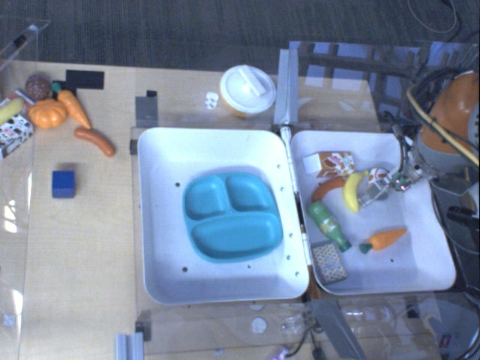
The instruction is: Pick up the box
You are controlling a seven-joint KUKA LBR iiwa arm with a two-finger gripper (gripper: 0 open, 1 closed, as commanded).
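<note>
Bench (90, 261) of pale wood; box (333, 163) in right bin (420, 268).

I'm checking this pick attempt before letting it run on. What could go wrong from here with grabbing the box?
1. The small orange-and-white carton box lies at the right bin's far end with the yellow banana and a reddish sausage-shaped item right beside it, so the gripper may grab or shove those instead.
2. The gripper sits low by the banana, to the box's right; moving sideways could sweep the banana into the green bottle.
</note>
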